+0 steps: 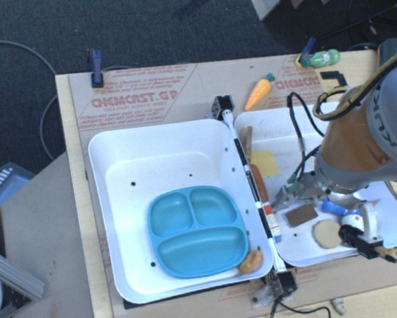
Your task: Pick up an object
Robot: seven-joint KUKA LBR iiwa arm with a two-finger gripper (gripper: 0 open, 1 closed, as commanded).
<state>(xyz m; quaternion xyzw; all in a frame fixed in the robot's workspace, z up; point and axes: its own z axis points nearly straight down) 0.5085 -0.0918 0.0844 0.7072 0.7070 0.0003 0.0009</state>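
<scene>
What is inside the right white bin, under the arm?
In the right bin: a yellow square, a brown block, a tan disc and a blue piece. The arm covers the rest.

bench: my bare cardboard sheet (134, 98)
top edge: blue clamp (95, 67), green bottle (322, 57)
floor: dark carpet (133, 19)

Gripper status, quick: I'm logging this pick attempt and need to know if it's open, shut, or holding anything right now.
Gripper: low in the right bin, state cannot be told; nothing visibly held.
</scene>
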